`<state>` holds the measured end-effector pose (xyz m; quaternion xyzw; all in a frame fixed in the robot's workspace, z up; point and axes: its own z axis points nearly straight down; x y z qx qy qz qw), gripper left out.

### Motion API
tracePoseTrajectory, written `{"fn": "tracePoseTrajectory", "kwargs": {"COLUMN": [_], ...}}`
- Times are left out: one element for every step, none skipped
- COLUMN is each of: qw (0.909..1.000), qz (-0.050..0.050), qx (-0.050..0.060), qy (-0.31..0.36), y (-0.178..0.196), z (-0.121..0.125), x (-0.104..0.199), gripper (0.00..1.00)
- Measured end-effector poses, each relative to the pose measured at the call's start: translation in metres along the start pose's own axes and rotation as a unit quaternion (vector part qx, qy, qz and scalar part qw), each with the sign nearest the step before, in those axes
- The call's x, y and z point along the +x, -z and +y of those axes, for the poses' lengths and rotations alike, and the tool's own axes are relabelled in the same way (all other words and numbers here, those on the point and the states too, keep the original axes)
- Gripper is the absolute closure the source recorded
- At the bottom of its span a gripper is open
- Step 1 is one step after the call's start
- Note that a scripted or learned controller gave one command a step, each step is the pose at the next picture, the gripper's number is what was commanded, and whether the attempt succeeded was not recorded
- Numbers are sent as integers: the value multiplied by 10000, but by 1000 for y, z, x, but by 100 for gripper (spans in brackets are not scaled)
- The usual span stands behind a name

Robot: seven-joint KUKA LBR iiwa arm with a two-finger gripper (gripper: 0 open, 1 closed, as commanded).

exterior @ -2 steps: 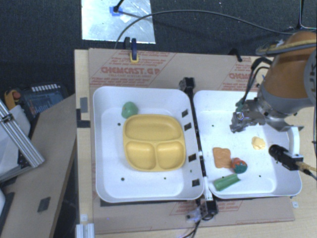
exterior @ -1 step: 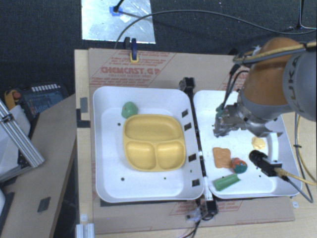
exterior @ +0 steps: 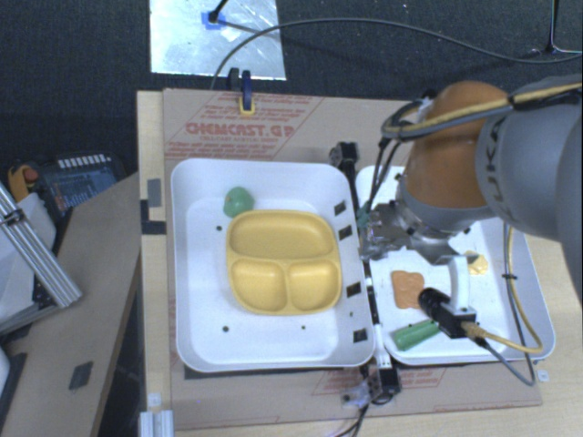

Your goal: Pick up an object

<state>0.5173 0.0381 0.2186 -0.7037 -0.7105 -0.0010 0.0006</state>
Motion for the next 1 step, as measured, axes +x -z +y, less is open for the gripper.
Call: {"fn": "tracePoseTrajectory", "kwargs": {"qw": [10000], "qz": [0], "qx": [-1], "qy": [5], "y": [-6], "z": [-4], "x": [60], "gripper": [100]}}
